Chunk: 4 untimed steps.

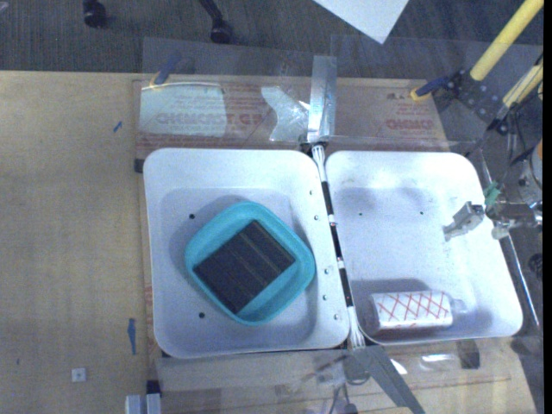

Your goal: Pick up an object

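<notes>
A teal square dish [250, 261] with a dark ribbed inset lies turned like a diamond in the middle of the left bin [164, 188]. A white packet with a red criss-cross pattern [412, 309] lies flat along the front wall of the right bin [388, 179]. My gripper [463, 218] reaches in from the right and hangs over the right side of the right bin. It is well above and to the right of the packet, with nothing seen in it.
A metal seam [332, 240] joins the two bins. Clear plastic sheets with printed labels [207, 110] lie behind them. Yellow rods and a clamp [483, 67] stand at the back right. The tan bench [69, 231] spreads to the left.
</notes>
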Tool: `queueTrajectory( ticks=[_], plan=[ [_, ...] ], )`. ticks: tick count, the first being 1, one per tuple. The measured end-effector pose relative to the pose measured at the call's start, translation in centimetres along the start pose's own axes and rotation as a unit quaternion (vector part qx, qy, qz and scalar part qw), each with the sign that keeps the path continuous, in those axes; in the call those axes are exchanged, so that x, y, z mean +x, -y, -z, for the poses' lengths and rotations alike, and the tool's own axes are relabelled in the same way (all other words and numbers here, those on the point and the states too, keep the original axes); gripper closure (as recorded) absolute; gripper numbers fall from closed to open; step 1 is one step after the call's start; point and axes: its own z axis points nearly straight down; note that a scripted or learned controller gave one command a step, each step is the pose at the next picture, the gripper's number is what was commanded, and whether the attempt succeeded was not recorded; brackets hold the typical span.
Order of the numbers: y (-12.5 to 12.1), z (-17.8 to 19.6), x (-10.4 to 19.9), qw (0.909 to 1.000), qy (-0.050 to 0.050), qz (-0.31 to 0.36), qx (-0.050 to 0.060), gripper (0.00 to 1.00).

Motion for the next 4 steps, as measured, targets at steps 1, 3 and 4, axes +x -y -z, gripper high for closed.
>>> queueTrajectory(
  ticks=[1,3,4],
  plan=[
    [-0.2,-4.2,11.4,1.0000,0.000,-0.004,0.001,0.00],
    [-2.6,-3.3,11.4,0.9979,0.001,-0.064,-0.002,1.00],
    [-2.6,-3.3,11.4,0.9979,0.001,-0.065,-0.002,0.00]
  ],
)
